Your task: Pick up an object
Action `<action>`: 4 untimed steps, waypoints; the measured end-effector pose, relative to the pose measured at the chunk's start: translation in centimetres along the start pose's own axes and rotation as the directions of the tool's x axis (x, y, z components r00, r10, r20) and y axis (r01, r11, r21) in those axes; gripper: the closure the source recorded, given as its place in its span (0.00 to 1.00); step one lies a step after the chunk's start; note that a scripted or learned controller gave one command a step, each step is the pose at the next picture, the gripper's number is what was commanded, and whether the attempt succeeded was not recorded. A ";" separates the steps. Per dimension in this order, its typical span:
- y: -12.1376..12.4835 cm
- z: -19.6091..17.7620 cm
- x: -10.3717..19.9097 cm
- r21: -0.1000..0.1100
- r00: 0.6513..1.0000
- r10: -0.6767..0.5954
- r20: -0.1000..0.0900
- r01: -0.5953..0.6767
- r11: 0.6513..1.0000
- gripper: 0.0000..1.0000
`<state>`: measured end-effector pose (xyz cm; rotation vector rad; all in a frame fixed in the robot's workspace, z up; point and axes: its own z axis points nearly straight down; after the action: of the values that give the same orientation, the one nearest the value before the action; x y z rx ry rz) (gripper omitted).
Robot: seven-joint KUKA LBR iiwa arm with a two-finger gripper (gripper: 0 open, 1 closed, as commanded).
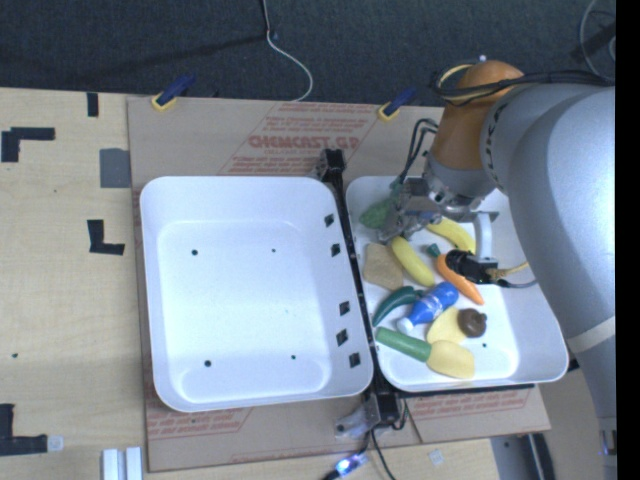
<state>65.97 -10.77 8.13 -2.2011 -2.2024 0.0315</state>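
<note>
In the camera view, the hand (415, 211) is seen low over the far end of the right bin (540, 363), amid the heap of toys, just beside a yellow banana (411, 259). Whether it is spread or pressed together cannot be told. Nothing is seen lifted; the pick is judged not yet done.

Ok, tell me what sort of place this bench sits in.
Probably a robotics lab test cell: a grey arm with an orange band works over two shallow white plastic bins, one holding toy plastic food such as a yellow banana, on a cardboard sheet.
</note>
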 end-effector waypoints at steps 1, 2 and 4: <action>-8.6 0.0 1.2 -0.027 1.000 0.002 0.004 -0.002 1.000 1.00; -7.8 -10.7 7.8 -0.044 1.000 -0.008 0.003 0.008 0.999 1.00; -6.3 -21.4 20.5 -0.032 1.000 -0.009 0.003 0.009 0.999 1.00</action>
<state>60.43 9.61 29.86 -2.2087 -2.2296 -0.0010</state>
